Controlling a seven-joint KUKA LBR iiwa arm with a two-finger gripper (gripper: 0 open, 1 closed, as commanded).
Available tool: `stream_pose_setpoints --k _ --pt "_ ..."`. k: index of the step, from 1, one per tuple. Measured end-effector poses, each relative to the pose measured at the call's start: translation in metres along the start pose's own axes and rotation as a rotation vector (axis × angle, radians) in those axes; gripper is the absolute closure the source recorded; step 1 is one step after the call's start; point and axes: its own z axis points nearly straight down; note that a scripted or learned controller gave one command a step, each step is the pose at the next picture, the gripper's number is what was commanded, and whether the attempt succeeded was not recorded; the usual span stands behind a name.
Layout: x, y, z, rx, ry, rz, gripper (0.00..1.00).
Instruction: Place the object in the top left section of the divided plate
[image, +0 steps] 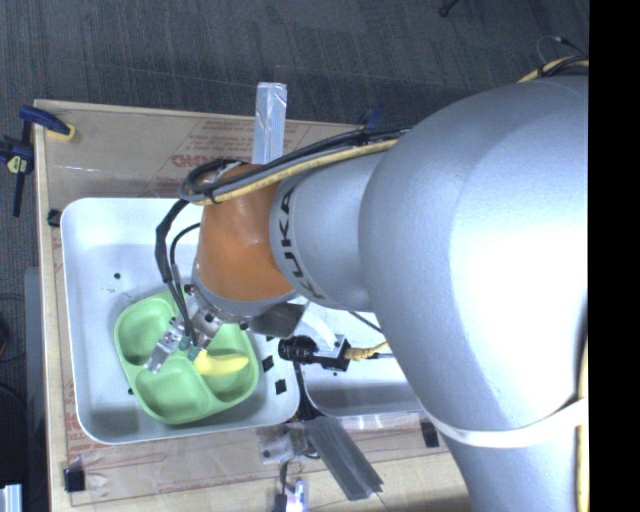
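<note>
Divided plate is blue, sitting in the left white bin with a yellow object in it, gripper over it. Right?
Not quite: the divided plate is green, not blue, as the camera view shows. It does sit in the left white bin, with a yellow object in it and the gripper over it.

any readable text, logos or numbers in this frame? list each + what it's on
"KUKA": black letters on the arm, next to the orange band; partly cut off, running sideways.
Red print on the bench board behind the bin: mirrored and too blurred to read.
Nothing legible on the green plate.
</note>
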Motion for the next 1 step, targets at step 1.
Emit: stream_pose_setpoints --k 1 --pt "0.0000 0.0005 -0.0097 0.001 0.001 -0.005 1.00"
